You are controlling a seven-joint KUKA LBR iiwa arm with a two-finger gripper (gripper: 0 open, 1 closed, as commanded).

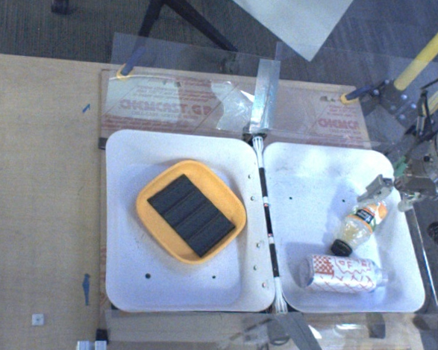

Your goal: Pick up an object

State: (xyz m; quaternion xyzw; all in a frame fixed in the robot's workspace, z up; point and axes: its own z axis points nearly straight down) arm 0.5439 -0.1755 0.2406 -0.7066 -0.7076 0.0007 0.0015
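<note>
near edge, right bin (413, 292): a can (341, 274) with a red-and-white pattern lies on its side at about 5 o'clock of that bin, its long axis running roughly 9 to 3 o'clock. just beyond it, at the bin's centre-right, a small bottle (358, 226) with a dark cap, yellowish contents and an orange label lies tilted, cap pointing toward 7 o'clock and nearly touching the can's upper side.

left bin (118, 276): a yellow-orange rounded square dish (149, 225) rests near the centre, turned so its corners point to the clock's quarters. a black ribbed slab (191, 215) lies inside the dish, covering most of its floor.

between the bins: their inner rims meet along a line running 12 to 6 o'clock.

right bin, about 2 o'clock: the gripper (379, 187) sits at the bin's outer edge, just beyond the bottle's base and close to it; whether its fingers are spread or pressed together cannot be told, and nothing is seen between them.

far side: clear plastic sheeting (171, 104) with red lettering lies on the bench (30, 195) beyond both bins.
</note>
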